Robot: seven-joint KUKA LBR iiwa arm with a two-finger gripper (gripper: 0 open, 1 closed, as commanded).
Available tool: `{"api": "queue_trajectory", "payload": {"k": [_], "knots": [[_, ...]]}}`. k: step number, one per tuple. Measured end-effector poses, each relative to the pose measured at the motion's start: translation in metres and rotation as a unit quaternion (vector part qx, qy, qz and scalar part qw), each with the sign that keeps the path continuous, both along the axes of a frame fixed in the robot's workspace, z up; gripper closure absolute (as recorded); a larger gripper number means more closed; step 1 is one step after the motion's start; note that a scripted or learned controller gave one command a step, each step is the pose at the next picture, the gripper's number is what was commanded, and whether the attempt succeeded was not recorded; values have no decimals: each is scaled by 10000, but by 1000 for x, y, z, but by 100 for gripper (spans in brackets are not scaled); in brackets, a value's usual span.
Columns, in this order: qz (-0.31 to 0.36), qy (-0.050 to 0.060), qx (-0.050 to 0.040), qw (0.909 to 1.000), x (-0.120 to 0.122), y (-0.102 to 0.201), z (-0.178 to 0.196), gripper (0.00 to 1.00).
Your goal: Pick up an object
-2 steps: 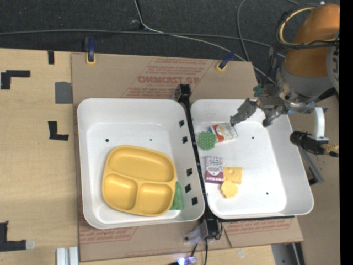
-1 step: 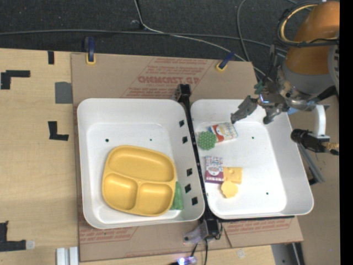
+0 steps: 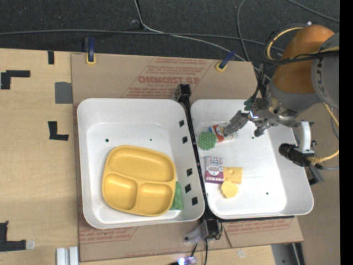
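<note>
My gripper (image 3: 246, 124) hangs over the back of the right bin (image 3: 287, 203), its two fingers spread open with nothing between them. One fingertip (image 3: 231, 128) hovers just right of a small red-and-white object (image 3: 217, 131). A green bumpy ball (image 3: 207, 141) lies beside that, against the bin's left wall. Nearer the front lie a purple-and-white packet (image 3: 213, 168), a yellow cheese wedge (image 3: 233, 175) and a small yellow round piece (image 3: 229, 190).
The left bin (image 3: 88, 126) holds a yellow divided tray (image 3: 139, 180), with a green object (image 3: 177, 196) wedged at its right edge. Black clips sit along the divider between the bins. A black cable fitting (image 3: 295, 153) sticks out by the right bin's right rim.
</note>
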State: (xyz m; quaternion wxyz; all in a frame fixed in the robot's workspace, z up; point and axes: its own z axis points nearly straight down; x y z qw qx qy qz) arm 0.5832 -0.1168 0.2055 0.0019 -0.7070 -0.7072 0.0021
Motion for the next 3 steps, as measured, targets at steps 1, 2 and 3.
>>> {"api": "queue_trajectory", "payload": {"k": [1, 2, 3], "knots": [[-1, -3, 0, 10000, -5, -7, -60, 0], [8, -7, 0, 10000, 3, -1, -109, 0], [11, -12, 2, 10000, 3, 0, -98, 100]]}}
